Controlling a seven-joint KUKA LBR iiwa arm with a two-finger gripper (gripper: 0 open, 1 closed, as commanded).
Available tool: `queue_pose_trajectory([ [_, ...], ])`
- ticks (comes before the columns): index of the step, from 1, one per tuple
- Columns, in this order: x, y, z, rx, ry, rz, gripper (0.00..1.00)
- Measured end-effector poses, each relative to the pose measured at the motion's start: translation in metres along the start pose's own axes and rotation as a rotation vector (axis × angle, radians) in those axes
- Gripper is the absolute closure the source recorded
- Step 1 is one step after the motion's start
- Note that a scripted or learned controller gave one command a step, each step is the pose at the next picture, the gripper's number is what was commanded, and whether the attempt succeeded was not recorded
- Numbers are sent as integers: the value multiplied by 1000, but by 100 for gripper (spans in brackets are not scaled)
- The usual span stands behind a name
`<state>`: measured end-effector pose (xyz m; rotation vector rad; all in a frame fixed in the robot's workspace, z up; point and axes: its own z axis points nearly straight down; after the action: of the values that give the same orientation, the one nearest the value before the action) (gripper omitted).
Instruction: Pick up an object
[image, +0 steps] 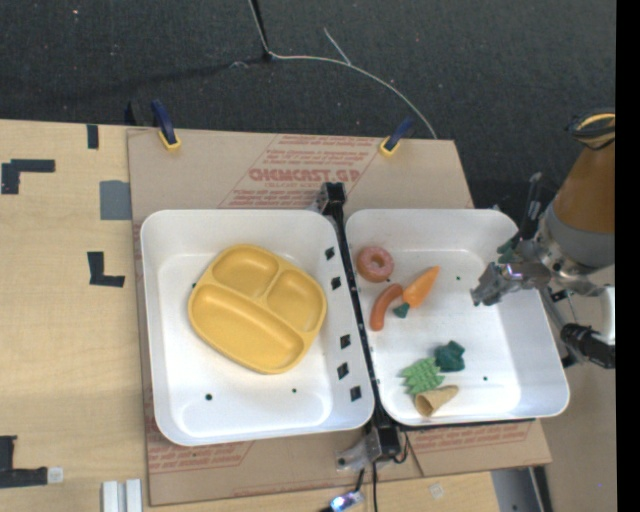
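Nearest me, an ice-cream cone (436, 400) lies in the right bin (525, 385), green leaves (422, 375) beyond it. Farther back, the carrot (421, 285) slants toward my gripper (490, 287), which I see hovering just to its right, arm angled in. Jaw opening: I cannot tell.

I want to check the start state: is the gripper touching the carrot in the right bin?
Apart. The camera view shows bare white bin floor between the gripper and the carrot.
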<state>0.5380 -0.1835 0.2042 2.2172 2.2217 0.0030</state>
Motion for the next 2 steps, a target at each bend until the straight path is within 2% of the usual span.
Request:
queue_pose_trajectory([
  [1, 5, 1, -43, 0, 0, 0, 100],
  [2, 57, 11, -34, 4, 2, -4, 100],
])
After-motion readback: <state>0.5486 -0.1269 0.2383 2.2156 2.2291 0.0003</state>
